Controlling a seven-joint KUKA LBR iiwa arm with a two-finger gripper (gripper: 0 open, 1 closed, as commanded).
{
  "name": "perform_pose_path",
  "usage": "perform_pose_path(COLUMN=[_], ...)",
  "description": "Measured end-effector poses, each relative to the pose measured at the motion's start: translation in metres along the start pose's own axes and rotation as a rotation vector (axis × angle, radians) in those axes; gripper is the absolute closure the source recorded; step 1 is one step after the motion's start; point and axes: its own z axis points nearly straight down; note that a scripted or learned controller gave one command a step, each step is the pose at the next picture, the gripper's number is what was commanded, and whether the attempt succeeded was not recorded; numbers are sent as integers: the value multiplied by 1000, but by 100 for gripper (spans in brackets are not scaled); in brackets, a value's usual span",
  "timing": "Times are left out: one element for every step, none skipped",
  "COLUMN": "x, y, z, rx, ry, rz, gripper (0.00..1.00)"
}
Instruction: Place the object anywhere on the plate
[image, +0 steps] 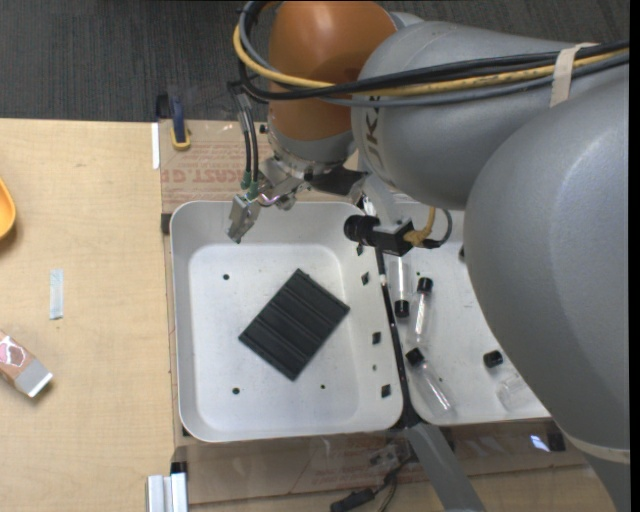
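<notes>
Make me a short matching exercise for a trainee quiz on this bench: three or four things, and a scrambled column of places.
Things:
1. black ribbed plate
2. claw
3. clear tubes with black caps
4. orange band

Places:
A. right bin
B. middle of left bin
C. above the left bin's far-left corner
D. top of view, on the arm

Pairs: 1-B, 2-C, 3-A, 4-D

A black ribbed plate (295, 325) lies flat, turned diagonally, mid-left bin (200, 400).
</notes>
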Motion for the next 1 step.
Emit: perform_pose_path(x=[-11], y=[20], z=[13], rx=[-4], ry=[-1], rz=[-446], gripper=[0])
